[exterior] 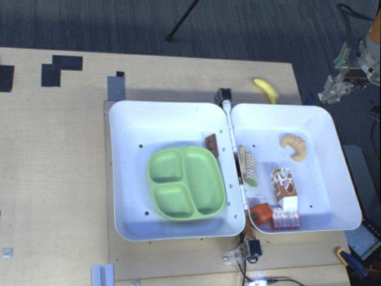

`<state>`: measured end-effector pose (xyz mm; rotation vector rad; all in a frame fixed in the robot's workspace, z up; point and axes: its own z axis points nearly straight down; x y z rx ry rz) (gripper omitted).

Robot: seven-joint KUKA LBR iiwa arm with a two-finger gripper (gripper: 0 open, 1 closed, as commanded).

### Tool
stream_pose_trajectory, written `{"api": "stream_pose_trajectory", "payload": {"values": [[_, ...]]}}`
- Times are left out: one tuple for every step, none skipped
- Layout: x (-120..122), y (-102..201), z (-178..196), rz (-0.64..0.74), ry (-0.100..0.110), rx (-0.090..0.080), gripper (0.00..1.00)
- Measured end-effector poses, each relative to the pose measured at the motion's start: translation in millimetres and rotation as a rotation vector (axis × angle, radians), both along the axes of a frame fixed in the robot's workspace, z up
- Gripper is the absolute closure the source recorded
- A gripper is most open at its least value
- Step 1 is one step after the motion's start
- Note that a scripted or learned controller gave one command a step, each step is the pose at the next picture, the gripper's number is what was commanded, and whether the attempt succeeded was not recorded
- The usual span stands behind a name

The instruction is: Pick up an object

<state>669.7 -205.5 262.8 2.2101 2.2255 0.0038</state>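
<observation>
Nearest in the right bin [333, 154] sit a red tomato [260, 213], pink packet [286, 219] and brown carton [284, 185]; the croissant [295, 146] lies beyond. A green tray [186, 183] fills the left bin [128, 159]. A banana [266, 90] rests outside. The gripper [337, 92] hovers off the far right corner, its opening unreadable.

Right bin [333, 159]: croissant [294, 146] toward far side; brown-white packet [284, 185] mid-bin; red item [261, 213] and pink-white pack [287, 218] at near edge.
</observation>
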Motion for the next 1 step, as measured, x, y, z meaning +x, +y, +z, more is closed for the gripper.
{"api": "stream_pose_trajectory", "payload": {"values": [[-23.2,55.3,-3.1,0.001,0.002,0.002,1.0]]}}
